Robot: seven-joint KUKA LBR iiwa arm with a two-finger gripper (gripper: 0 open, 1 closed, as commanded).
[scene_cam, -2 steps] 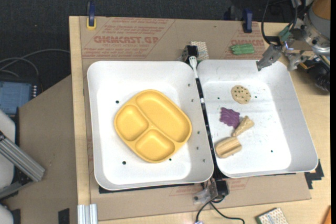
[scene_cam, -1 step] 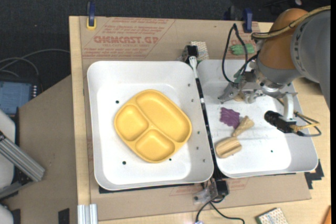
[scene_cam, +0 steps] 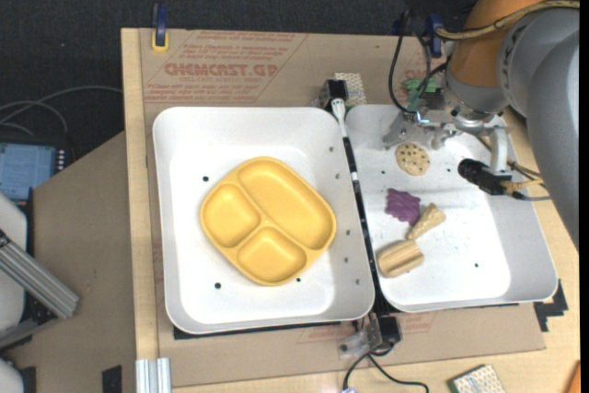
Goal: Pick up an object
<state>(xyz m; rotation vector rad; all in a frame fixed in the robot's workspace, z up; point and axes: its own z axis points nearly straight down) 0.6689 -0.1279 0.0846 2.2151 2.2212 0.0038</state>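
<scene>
Two white bins sit on a tan bench [scene_cam: 230, 60] printed with faded red lettering. The left bin [scene_cam: 184, 152] holds a yellow divided plate [scene_cam: 267, 218] — one even, glossy shade across all three sections. The right bin [scene_cam: 497, 262] carries a tan cookie [scene_cam: 413, 158] dotted with dark chips, a purple piece [scene_cam: 401, 204], and two pale beige blocks [scene_cam: 401, 258], [scene_cam: 426, 221] — plus faint dark specks on the white floor. The arm [scene_cam: 543, 69] is grey with an orange band [scene_cam: 492, 37]. A blue clamp with a yellow tip [scene_cam: 161, 28] grips the bench's far-left corner.
</scene>
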